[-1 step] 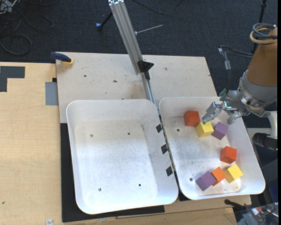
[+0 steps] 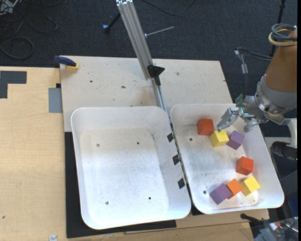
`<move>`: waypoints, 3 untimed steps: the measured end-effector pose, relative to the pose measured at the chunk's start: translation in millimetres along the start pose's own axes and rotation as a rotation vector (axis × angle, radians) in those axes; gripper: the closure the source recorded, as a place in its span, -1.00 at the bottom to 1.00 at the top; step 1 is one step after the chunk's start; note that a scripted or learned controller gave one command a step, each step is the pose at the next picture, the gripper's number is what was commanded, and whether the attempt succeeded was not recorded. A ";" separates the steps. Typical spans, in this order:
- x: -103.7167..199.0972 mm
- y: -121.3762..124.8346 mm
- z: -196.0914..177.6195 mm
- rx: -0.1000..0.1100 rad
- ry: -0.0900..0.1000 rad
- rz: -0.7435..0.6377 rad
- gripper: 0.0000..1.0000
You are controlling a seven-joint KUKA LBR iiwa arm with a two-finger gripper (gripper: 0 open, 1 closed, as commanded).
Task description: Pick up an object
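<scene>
The right bin [image 2: 271, 157] holds several small blocks. A red block [image 2: 205, 126], a yellow block [image 2: 219, 138] and a purple block [image 2: 236, 140] sit in a row near its far side. Another red block [image 2: 245, 165] lies lower right, and a purple block [image 2: 220, 193], an orange block [image 2: 234, 187] and a yellow block [image 2: 251, 185] cluster at the near edge. My gripper [image 2: 238, 121] hangs open just above the far row, one finger [image 2: 226, 120] over the yellow block and the other toward the purple one. Nothing is between the fingers.
The left bin [image 2: 83, 134] sits beside the right one, with black clips [image 2: 176, 159] along the shared wall. A slanted aluminium bar [image 2: 138, 36] rises from behind the bins. The arm's orange band [image 2: 283, 69] is at the right.
</scene>
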State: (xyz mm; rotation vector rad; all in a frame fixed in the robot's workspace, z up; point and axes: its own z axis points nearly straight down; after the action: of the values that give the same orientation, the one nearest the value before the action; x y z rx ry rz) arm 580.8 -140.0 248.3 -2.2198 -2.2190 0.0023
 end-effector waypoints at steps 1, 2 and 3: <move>1.3 -8.4 47.1 0.005 0.001 0.000 -1.00; 1.9 -10.3 90.8 0.005 0.001 0.002 -1.00; 2.7 -22.4 144.9 0.007 0.001 0.002 -1.00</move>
State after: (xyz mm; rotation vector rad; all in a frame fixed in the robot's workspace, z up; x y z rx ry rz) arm 558.0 -137.1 103.5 -2.2173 -2.2132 0.0082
